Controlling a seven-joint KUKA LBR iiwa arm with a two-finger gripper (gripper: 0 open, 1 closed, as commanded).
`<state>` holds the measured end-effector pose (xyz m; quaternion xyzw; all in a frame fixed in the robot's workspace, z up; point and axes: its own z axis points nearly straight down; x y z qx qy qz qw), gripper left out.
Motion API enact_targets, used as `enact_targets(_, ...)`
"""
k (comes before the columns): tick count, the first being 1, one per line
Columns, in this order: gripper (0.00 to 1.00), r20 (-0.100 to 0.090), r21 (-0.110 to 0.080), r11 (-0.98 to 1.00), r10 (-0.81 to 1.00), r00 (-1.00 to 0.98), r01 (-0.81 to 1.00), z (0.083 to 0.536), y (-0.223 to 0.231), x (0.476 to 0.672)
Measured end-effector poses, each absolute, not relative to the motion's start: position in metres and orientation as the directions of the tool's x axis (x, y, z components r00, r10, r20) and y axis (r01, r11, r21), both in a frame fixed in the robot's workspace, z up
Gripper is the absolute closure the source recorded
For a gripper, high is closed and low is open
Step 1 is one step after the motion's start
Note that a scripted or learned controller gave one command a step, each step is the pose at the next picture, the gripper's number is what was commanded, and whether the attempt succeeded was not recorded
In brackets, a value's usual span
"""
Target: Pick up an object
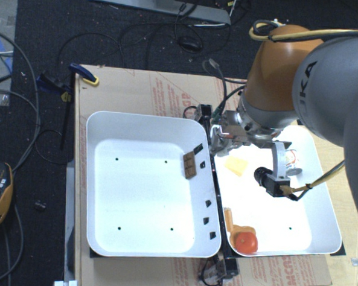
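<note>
My gripper (218,139) hangs low over the back left corner of the right bin (320,208), close to the wall shared with the left bin (105,165). A pale yellow wedge (236,166) lies in the right bin just in front of the gripper, apart from it. A brown ridged block (192,161) leans against the left bin's right wall, a little to the gripper's left. At the right bin's front left corner sit a red ball-like thing (245,241) and an orange stick (227,218). Nothing can be seen held.
The grey and orange arm (304,74) covers the back of the right bin. Cables (191,43) trail on the dark floor behind the bench. A blue and yellow clamp (83,74) sits at the bench's back left corner.
</note>
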<state>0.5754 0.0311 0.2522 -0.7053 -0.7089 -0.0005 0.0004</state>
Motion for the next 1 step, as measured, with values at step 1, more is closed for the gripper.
enact_targets(1,1.00,0.001,-0.001,0.005,1.000,-0.005,1.000,0.2515,0.0891,0.5619)
